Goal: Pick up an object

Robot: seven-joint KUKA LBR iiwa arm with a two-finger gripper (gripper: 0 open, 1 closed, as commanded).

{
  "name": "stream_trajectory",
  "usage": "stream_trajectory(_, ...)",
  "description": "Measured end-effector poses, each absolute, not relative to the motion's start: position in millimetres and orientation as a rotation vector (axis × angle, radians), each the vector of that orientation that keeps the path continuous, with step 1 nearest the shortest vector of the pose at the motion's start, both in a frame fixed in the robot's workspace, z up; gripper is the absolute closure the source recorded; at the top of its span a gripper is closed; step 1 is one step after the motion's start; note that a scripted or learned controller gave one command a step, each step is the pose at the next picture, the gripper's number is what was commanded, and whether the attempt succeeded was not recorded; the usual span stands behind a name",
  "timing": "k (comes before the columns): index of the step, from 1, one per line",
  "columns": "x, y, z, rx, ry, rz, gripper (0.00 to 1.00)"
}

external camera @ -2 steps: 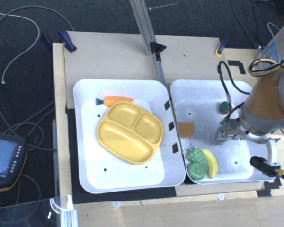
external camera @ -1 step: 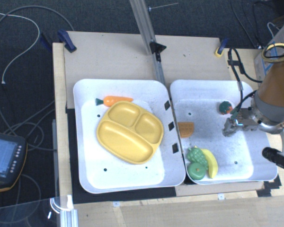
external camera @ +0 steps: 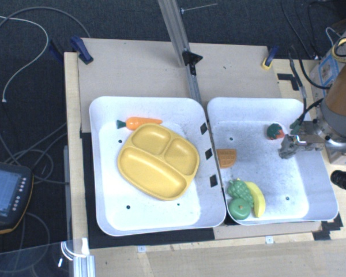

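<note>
- Gripper (external camera: 288,149) is seen low over the right bin (external camera: 311,209), just beside a small green-and-red toy (external camera: 275,132); finger state cannot be told.
- Nothing is seen held.
- Banana (external camera: 256,199) and green fruits (external camera: 239,199) are left near the front corner.

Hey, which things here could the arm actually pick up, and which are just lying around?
For the job:
gripper, over the right bin
strawberry beside it
banana
green apple
grapes
orange block
carrot and yellow plate, in the left bin

Lying about:
cables on the floor
tablet
blue clamps on the bench
</note>
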State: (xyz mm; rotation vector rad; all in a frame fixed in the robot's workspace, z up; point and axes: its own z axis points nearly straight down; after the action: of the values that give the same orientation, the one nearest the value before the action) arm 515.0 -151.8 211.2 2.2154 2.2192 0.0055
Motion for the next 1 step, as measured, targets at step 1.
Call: stream_trajectory(1,544.8,-107.2,205.5,2.214,2.229,0.004,1.00)
